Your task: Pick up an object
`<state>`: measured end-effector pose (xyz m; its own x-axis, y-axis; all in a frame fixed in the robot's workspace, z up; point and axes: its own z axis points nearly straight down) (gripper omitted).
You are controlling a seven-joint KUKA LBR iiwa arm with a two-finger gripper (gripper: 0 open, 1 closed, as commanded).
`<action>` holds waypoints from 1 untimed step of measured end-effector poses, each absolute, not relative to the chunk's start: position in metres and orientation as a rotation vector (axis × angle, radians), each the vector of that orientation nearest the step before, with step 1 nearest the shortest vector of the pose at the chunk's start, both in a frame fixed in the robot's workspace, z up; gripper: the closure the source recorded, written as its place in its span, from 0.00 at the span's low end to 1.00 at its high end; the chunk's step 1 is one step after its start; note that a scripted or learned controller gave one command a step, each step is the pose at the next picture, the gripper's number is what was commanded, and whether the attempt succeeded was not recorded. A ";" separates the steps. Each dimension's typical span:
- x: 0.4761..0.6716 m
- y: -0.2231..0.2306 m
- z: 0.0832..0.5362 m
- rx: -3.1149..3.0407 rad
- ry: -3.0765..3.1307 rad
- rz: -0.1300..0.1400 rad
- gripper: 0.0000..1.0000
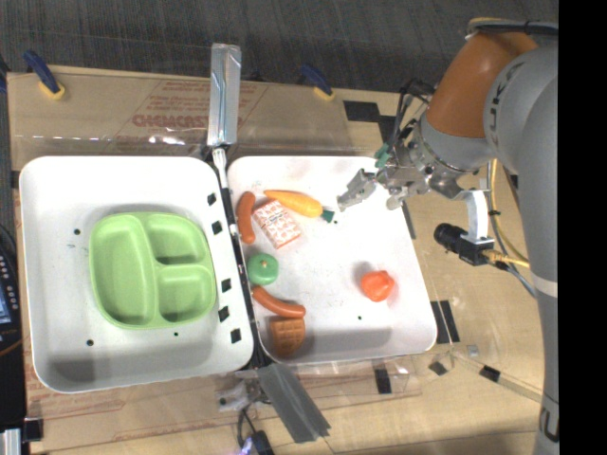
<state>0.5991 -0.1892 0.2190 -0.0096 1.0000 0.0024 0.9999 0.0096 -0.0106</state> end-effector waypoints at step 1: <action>0.623 -0.138 0.095 -1.895 -2.508 0.000 0.00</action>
<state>0.6226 -0.1383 0.0953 -0.2729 0.9620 -0.0013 0.9620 0.2729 0.0009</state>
